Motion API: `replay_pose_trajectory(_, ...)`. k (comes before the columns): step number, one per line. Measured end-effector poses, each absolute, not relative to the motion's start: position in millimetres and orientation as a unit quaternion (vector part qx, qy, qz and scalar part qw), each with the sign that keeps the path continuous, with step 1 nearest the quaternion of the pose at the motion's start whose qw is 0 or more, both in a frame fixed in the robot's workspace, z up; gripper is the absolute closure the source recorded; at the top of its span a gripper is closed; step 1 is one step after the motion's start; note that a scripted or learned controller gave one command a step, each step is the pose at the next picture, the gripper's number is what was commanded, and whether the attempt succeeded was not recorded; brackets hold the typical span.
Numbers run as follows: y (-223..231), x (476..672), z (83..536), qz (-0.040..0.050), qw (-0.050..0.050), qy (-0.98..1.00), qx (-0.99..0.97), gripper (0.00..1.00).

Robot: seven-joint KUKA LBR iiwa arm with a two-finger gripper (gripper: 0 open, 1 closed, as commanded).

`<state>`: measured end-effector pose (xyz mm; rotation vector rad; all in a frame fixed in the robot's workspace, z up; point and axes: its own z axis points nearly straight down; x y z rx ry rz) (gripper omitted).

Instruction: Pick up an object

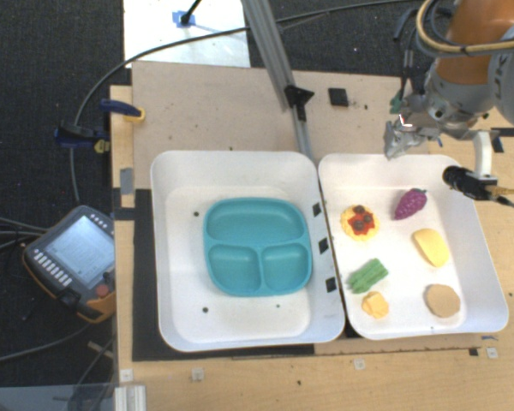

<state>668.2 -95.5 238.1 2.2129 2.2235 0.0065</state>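
From here we judge the main risk to be a missed or empty grasp: the gripper (pixel 397 146) hangs beyond the far rim of the right bin (pixel 385 178), farther off and to the right of the turquoise plate (pixel 259 247), with nothing in it, and whether it is open or closed we cannot tell. The pieces nearest us, a small yellow chunk (pixel 374 304) and a tan round biscuit (pixel 443 300), lie right of the plate's near edge and close to the bin's near wall, so a descent there could clip the wall or push them against it. The green pod (pixel 367 274) lies just beside the chunk, and closing on one could nudge the other. Any of these would do for the task. As for the holders, the left bin (pixel 158 229) carries only the plate, a divided one with bare sections. The right bin, touching it on the plate's right, holds six pieces: those three, then a yellow wedge (pixel 431 247) farther right, a red-and-yellow round piece (pixel 361 222) nearer the plate, and farthest a purple fruit (pixel 410 203), closest to the gripper.
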Motion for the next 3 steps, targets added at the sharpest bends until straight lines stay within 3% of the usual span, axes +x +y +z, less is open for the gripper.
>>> replay_pose_trajectory(3,51,648.4,228,0.001,0.0,0.711,0.704,1.0)
